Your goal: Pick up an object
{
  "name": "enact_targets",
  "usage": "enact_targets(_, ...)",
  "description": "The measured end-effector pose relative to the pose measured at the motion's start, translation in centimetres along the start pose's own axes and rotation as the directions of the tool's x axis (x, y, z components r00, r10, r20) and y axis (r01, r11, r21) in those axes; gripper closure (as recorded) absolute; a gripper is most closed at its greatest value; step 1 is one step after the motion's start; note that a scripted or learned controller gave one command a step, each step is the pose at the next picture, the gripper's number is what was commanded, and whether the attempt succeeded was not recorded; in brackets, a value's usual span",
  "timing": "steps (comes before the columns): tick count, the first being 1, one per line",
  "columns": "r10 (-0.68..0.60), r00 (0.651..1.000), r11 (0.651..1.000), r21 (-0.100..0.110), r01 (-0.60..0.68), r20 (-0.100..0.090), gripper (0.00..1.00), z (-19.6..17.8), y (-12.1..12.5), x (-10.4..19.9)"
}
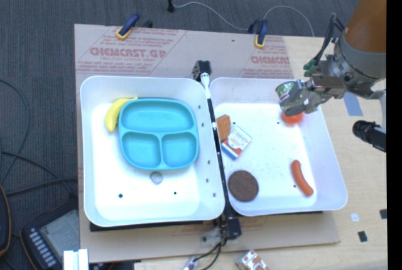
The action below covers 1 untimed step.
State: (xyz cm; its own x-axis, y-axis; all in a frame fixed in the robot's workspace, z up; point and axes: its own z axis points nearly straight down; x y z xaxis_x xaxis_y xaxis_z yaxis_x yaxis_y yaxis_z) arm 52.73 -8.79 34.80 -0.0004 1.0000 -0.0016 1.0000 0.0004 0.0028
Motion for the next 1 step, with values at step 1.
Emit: enact_targets(1, -0.001, 1.0, 1.0, 0.008, 0.001, -0.002, 1.0, 13.46, 2.78, 9.12)
